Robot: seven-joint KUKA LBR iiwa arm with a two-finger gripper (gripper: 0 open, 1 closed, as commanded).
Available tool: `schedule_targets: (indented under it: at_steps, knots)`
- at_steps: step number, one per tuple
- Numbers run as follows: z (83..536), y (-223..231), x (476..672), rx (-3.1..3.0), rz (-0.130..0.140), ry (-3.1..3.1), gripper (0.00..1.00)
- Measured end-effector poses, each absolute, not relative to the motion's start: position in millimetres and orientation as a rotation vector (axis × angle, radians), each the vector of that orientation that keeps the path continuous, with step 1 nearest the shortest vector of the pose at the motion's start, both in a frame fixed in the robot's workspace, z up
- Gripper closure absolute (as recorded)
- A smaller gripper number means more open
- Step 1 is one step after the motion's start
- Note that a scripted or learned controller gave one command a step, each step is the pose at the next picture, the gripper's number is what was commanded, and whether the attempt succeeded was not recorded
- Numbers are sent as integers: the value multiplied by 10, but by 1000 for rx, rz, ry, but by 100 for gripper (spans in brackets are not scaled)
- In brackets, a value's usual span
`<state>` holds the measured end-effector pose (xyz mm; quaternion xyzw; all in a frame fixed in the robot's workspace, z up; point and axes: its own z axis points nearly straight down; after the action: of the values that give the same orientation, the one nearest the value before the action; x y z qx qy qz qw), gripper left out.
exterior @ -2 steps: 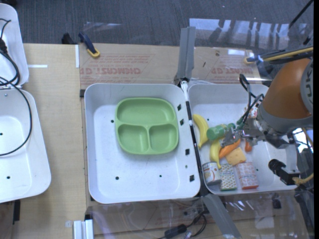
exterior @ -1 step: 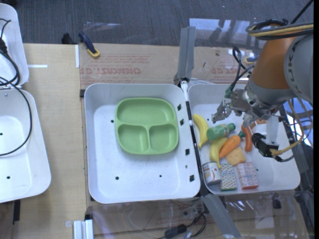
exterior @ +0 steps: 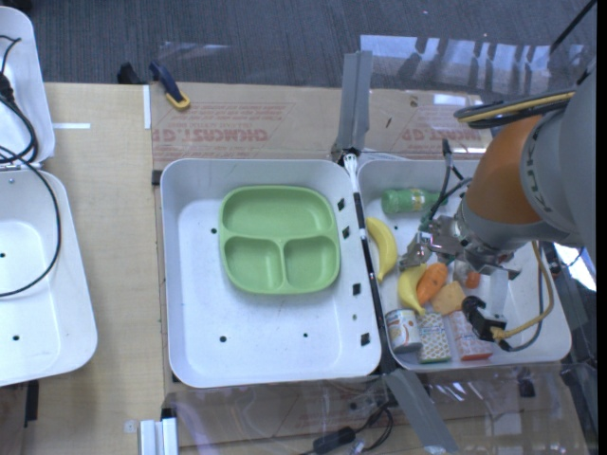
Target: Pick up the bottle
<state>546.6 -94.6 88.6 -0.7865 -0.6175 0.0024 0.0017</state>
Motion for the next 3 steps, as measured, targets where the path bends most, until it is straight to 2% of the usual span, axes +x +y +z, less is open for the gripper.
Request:
schedule_targets:
  at_steps: [1, 2, 3]
  knots:
    - [890, -1253, 6317, -2403, 7, -2021, 0]
    - [847, -1035, 6489, -2428, 55, -1955, 0]
    - [844, -1043, 6485, -2469, 57, -1892, 0]
